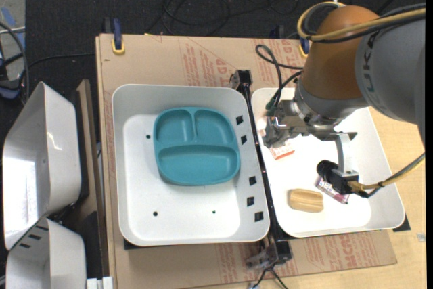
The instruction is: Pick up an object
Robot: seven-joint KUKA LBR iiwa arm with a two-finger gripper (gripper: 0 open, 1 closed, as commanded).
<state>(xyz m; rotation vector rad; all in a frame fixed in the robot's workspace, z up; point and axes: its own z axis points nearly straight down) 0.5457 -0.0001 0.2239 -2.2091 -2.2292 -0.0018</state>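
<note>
fingers (279,134): too small and dark against the wrist to tell their gap.
small card (283,151): just below the fingers, print unreadable, top edge under them.
right bin (385,213): far half covered by the arm.

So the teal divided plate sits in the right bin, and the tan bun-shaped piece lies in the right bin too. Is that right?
Not quite. The camera view shows the teal divided plate in the left bin, not the right one. The tan bun-shaped piece does lie in the right bin, near its front edge.
</note>
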